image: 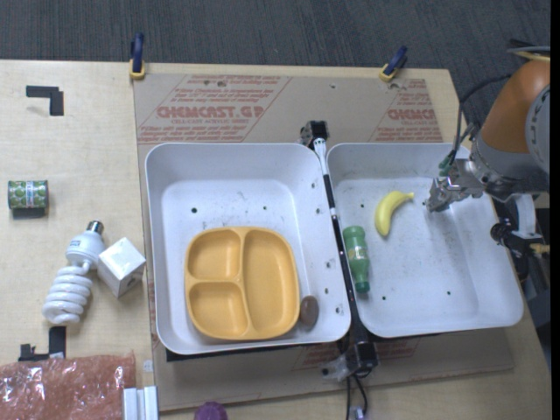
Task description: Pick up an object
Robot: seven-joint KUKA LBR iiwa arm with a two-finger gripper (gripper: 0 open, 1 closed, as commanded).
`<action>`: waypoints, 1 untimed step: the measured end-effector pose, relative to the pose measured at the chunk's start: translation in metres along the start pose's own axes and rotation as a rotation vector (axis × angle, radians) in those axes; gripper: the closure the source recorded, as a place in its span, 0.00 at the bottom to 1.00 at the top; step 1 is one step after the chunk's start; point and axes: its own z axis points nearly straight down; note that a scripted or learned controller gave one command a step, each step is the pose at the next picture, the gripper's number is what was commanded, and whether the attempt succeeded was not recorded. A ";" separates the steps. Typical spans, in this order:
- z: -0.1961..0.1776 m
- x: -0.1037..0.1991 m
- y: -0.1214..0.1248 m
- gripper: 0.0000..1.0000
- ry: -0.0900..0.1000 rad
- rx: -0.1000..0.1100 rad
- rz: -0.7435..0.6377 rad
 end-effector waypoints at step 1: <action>0.000 0.001 0.000 0.00 0.001 0.000 0.000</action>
